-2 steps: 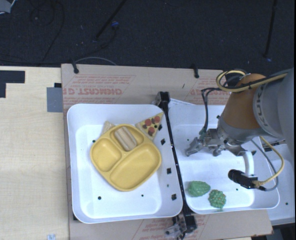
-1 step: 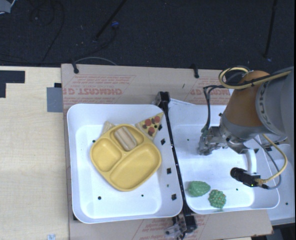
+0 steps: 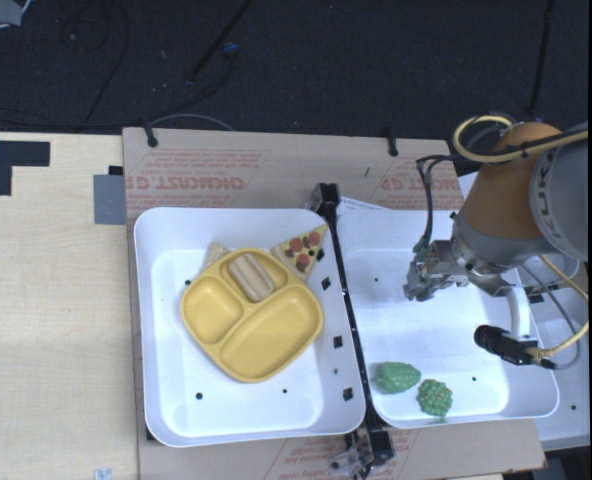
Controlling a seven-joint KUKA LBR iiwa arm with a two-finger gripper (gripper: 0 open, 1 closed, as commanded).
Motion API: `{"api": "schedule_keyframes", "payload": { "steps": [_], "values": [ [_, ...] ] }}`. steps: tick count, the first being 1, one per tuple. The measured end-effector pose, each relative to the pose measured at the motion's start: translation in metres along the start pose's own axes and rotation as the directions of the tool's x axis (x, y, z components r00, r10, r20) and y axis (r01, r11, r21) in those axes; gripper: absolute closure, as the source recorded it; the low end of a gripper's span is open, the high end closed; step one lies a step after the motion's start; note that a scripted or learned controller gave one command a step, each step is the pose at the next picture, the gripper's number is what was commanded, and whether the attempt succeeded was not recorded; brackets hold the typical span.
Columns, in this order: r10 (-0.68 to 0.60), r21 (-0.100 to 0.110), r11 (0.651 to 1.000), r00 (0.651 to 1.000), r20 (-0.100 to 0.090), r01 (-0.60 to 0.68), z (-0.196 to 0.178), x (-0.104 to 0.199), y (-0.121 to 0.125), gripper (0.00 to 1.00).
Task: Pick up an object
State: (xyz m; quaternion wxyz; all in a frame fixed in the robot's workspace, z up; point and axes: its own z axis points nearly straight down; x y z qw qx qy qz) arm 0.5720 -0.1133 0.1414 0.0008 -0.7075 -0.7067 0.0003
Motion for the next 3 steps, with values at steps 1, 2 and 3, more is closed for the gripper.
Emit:
{"api": "schedule_keyframes", "payload": {
  "steps": [1, 2, 3],
  "values": [
    [-0.002, -0.003, 1.0, 1.0, 0.001, 0.002, -0.062, 0.001, 0.003, 1.0],
    [-0.002, -0.003, 1.0, 1.0, 0.001, 0.002, -0.102, 0.0, 0.003, 1.0],
    [-0.004, 0.002, 1.0, 1.0, -0.001, 0.004, -0.09, 0.046, 0.005, 1.0]
  ]
}}
